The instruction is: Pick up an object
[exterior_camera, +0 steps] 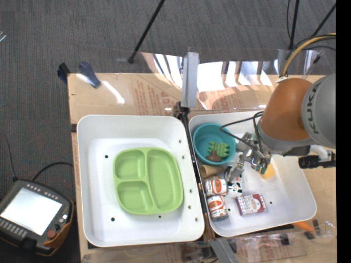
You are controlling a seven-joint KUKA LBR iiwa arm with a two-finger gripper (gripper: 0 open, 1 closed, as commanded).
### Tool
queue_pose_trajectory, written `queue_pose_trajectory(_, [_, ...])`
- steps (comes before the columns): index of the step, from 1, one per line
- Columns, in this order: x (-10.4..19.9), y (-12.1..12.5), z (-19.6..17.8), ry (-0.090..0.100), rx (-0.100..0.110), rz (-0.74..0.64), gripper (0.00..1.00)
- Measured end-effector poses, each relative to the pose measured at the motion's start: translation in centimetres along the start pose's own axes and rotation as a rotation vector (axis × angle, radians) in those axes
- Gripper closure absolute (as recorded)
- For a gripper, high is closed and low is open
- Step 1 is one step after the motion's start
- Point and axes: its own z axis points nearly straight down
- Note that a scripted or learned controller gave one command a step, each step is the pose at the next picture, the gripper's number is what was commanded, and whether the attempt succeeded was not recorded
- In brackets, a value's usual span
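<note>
The right bin point(296, 201) holds a teal bowl point(205, 138) with a green toy point(218, 148) in it. In front of the bowl lie a brown cone-shaped piece point(208, 170), two red-and-white cans point(215, 187) point(218, 207), a small black-and-white item point(235, 188) and a red box point(252, 204). My gripper point(239, 169) hangs low in this bin, just right of the bowl and above the black-and-white item. A yellow-orange object point(267, 170) lies right beside the wrist. I see nothing held.
The left bin point(93, 147) bears a green divided plate point(148, 179). The arm's orange band point(285, 114) covers the back right of the right bin. A grey post point(190, 84) stands behind the divider. A teach pendant point(33, 215) lies on the floor at left.
</note>
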Motion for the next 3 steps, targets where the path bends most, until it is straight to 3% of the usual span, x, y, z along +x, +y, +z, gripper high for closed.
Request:
queue_pose_trajectory(1, [2.9,-1.2,-0.2,-0.012,-0.007,0.263,0.00])
queue_pose_trajectory(2, [0.3,2.3,2.0,0.058,0.006,0.353,0.00])
queue_pose_trajectory(3, [4.8,0.3,1.7,0.063,0.003,0.441,0.00])
